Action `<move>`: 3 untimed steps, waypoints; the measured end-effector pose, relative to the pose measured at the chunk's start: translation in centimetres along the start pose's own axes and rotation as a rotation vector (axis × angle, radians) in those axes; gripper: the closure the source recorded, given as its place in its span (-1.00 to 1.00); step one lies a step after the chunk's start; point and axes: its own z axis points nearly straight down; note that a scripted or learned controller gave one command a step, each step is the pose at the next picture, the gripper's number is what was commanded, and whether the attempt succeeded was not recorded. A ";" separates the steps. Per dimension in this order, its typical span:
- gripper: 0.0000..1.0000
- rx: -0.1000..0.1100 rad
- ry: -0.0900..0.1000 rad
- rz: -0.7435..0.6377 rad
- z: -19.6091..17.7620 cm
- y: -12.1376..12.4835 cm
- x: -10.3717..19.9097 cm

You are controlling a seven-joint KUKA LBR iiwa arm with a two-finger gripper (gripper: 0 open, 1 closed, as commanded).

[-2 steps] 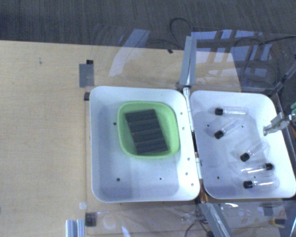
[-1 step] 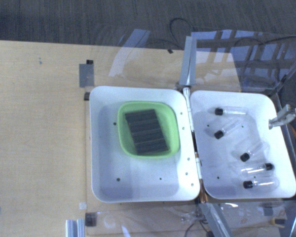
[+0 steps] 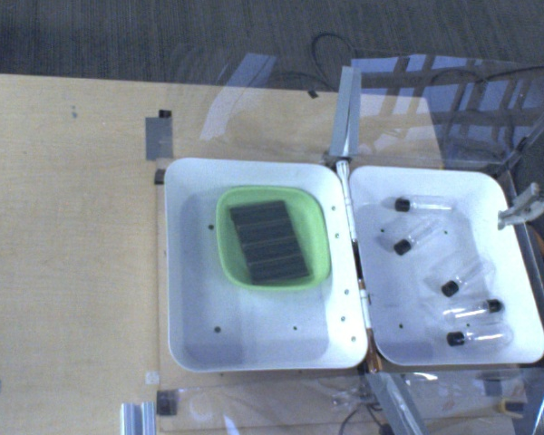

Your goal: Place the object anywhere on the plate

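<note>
Camera view shows the left bin (image 3: 190,333) with a green plate (image 3: 318,243) at its 12 o'clock, a dark ridged object (image 3: 268,240) lying on it. Right bin (image 3: 517,243) carries five clear black-capped vials (image 3: 423,205) scattered loosely. At 3 o'clock, the gripper (image 3: 526,207) pokes in; whether it is apart or together, I cannot tell.

Looks like a lab: pale wooden bench (image 3: 72,243), two shallow white bins (image 3: 186,333), clear black-capped vials (image 3: 422,205), grey carpet (image 3: 163,16).

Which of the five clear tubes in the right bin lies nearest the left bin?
The black-capped tube second from the top: its cap sits farther left than any other tube's.
</note>
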 end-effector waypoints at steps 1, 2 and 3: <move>-1.00 0.000 0.000 0.014 -0.4 0.0 0.1; -1.00 0.002 0.002 0.033 2.9 -0.1 0.1; -1.00 0.002 0.002 0.077 4.4 -0.1 0.2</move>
